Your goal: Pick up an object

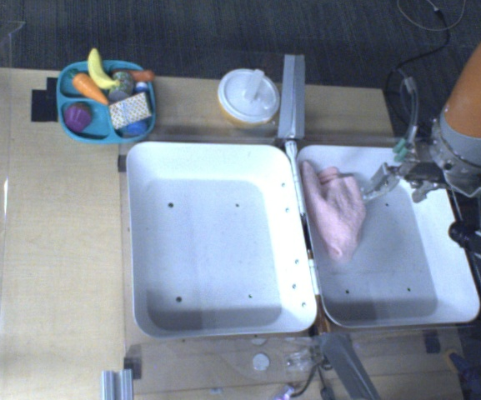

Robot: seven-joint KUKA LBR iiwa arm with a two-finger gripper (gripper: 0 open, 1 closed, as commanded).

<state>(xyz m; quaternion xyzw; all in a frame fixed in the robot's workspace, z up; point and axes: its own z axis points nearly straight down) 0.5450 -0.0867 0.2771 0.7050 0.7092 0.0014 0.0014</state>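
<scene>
In the right bin: jaws (379,182) at the pink cloth's (337,209) upper right edge.

The pink cloth lies crumpled against the left wall of the right bin (440,307), its long axis running from the bin's far edge toward the near one. The jaws sit just to its right, at the cloth's upper end, reaching in from the arm's side. They look nearly closed around a thin point touching or almost touching the fabric; whether any cloth is pinched between them I cannot tell. The left bin (215,307) is well apart from the jaws.
</scene>
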